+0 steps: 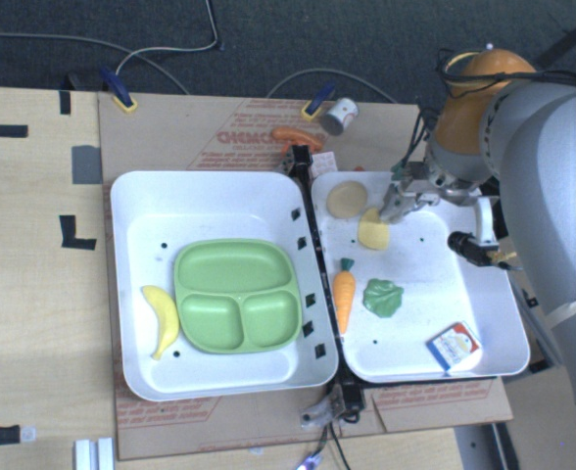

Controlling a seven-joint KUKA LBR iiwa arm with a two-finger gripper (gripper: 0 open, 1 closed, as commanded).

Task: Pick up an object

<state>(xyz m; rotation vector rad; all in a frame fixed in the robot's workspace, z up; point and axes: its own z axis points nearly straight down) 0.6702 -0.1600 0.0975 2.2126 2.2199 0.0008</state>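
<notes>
Touching fingers (390, 211) | pale yellow block (373, 233) | rounded, matte

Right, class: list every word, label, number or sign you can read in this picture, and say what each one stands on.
Red print on the cardboard behind the bins: too blurred to read.
Red print on the cardboard's front edge: too small to read.
Red and blue box in the right bin: label too small to read.
Nothing else bears text.
</notes>
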